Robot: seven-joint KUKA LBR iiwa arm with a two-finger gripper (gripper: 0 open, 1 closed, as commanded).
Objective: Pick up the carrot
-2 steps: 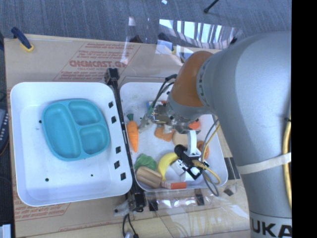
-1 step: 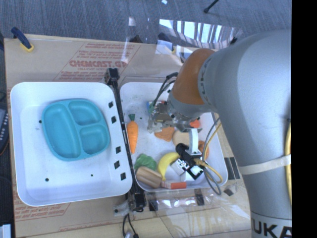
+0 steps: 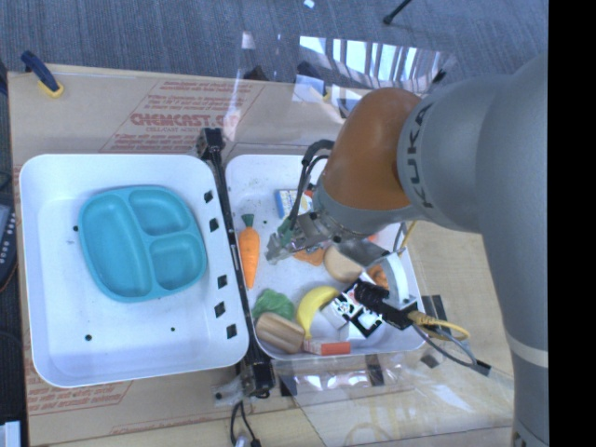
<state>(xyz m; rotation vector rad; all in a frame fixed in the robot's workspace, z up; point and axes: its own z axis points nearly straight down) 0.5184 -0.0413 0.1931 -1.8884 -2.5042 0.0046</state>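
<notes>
Right up close to us is the big grey arm [image 3: 484,147]. Its gripper [image 3: 284,243] hangs low in the right bin [image 3: 270,170], just beside the carrot [image 3: 249,254]. We cannot tell how the gripper is set. Our carrot lies by the left wall of that bin, green top pointing away. We think it is light, hard and smooth, so we should pinch it across the fat middle.

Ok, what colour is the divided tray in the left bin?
Light blue tray, clearest in the camera view.
</notes>
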